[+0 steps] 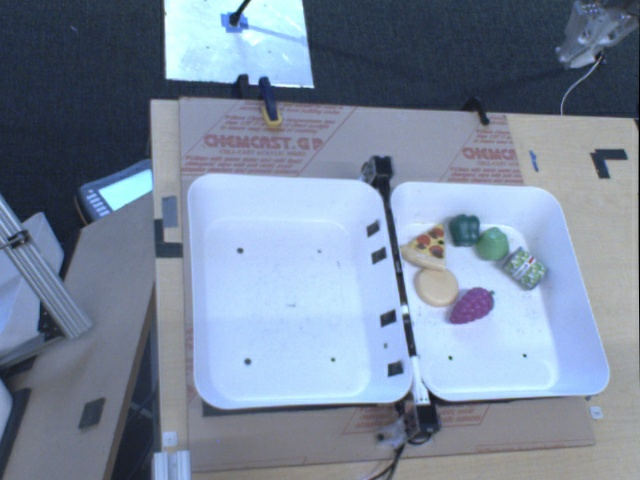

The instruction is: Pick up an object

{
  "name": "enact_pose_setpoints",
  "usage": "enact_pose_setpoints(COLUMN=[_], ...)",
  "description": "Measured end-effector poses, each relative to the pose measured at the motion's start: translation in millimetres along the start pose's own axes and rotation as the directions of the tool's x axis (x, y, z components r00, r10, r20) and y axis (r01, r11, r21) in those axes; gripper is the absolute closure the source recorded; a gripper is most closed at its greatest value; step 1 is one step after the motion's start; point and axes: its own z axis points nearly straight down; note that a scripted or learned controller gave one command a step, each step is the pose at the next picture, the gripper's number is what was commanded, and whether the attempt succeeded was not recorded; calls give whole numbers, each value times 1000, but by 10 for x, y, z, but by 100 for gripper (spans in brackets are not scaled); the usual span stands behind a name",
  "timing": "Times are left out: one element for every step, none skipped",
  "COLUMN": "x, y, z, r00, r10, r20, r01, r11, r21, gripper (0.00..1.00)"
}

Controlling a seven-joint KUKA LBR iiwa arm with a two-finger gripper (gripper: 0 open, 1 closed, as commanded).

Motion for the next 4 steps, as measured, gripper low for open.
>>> enact_pose_setpoints(x=[639,1585,2480,3173], y=[7,12,20,1], z=[-294,-273,-272,-271], r00=[1000,1000,1000,1000], r10=[1,-2,0,2], r20=[-1,-3,-3,-3], r01=[-1,2,0,-2], r11=[1000,1000,1000,1000], r21=[7,11,10,11], gripper=[100,100,100,100])
